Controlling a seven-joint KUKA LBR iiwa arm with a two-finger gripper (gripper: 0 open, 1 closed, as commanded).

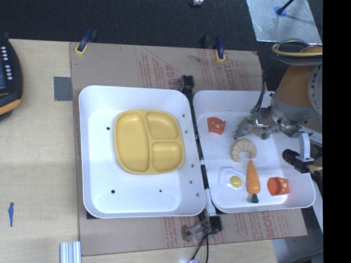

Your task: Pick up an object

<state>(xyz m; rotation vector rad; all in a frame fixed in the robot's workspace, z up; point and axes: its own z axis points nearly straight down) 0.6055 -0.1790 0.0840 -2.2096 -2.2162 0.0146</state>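
camera view: tool (248, 129) hovering just above the croissant (243, 149) in the right bin (307, 201), fingers spread and holding nothing, seemingly lining up a grasp.

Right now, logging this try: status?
Gripper low over right bin, nothing seen held. Croissant just below it. Carrot, fried egg nearby.

Yellow divided plate (148, 141) in left bin (93, 196); black-orange pendant (8, 75) at bench's left edge.

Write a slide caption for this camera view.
Arm's tool hovers over right bin of toy food; yellow tray in left bin.
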